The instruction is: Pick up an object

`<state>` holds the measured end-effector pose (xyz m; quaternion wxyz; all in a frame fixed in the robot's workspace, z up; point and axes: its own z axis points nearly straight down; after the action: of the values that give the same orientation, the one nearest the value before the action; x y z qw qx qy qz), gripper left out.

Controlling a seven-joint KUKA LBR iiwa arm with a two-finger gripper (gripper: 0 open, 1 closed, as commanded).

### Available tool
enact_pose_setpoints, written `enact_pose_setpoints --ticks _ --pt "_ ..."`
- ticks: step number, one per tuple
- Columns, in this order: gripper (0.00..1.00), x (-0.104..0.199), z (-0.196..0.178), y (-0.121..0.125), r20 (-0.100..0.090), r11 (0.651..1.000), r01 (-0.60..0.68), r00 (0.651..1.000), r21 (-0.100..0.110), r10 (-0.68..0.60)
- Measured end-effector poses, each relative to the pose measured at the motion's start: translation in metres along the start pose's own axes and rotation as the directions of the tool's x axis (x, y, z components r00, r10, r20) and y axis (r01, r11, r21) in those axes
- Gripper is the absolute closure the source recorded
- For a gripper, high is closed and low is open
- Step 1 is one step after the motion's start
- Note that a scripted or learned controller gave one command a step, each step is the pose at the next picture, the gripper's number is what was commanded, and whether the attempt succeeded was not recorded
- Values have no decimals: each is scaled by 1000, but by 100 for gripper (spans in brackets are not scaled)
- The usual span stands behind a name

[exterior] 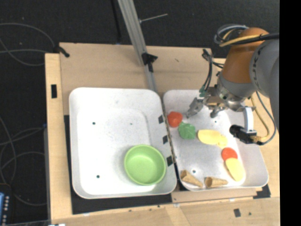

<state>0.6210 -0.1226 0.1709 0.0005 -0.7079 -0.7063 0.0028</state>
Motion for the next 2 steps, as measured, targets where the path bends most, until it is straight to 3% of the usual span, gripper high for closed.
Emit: enact_pose_setpoints --ticks 1,2 --pt "0 -8 61 -3 0 1000 0 1000 1 0" --pt "0 -11 70 -3 1 1000 -1 1000 -3 1"
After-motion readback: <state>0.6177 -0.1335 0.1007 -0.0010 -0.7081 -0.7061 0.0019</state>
